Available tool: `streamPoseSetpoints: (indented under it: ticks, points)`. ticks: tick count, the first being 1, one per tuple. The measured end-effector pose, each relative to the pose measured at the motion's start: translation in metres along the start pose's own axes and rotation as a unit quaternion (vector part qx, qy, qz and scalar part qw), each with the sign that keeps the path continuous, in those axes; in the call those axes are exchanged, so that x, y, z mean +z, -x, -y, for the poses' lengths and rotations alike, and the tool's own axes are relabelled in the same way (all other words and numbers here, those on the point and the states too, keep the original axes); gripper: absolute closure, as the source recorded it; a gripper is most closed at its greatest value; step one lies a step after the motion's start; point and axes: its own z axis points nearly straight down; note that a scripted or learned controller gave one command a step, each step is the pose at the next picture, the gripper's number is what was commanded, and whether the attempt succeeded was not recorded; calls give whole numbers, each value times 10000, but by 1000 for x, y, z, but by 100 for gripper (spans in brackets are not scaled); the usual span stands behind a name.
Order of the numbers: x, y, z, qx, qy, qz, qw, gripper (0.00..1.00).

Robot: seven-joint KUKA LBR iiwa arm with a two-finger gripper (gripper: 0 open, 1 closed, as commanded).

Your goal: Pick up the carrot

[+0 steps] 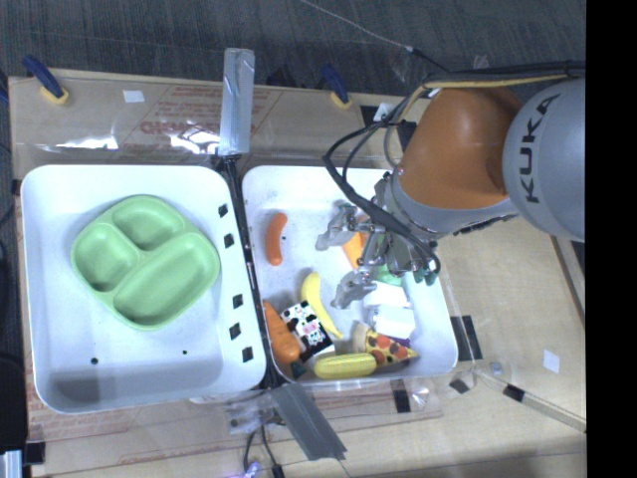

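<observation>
Three orange things lie in the right bin (428,297). A tapered carrot-like piece (282,335) lies along the bin's left wall near the front. A short orange-red stick with rounded ends (275,238) rests further back on the left. A small orange piece (353,251) shows partly under the wrist. My gripper (344,263) hangs over the middle of this bin, open, its metal fingers (336,233) spread wide. The small orange piece sits between them near the upper finger, and I cannot tell whether they touch it. The arm hides the bin's right part.
A yellow banana (313,296), a black-and-white cow toy (307,329), a yellow oblong item (345,365), a pizza slice (390,347) and a white block (393,319) crowd the bin's front. A green divided plate (146,259) lies in the left bin (50,366).
</observation>
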Motion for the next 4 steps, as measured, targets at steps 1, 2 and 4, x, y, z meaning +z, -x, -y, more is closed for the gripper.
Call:
streamPoseSetpoints:
  ticks: [1, 2, 4]
  points:
    - [66, 13, 57, 642, 6, -20, 9979, 0]
    - [128, 64, 94, 2125, 1, 7, 9772, 0]
    - [116, 66, 92, 2080, 1, 24, 9781, 0]
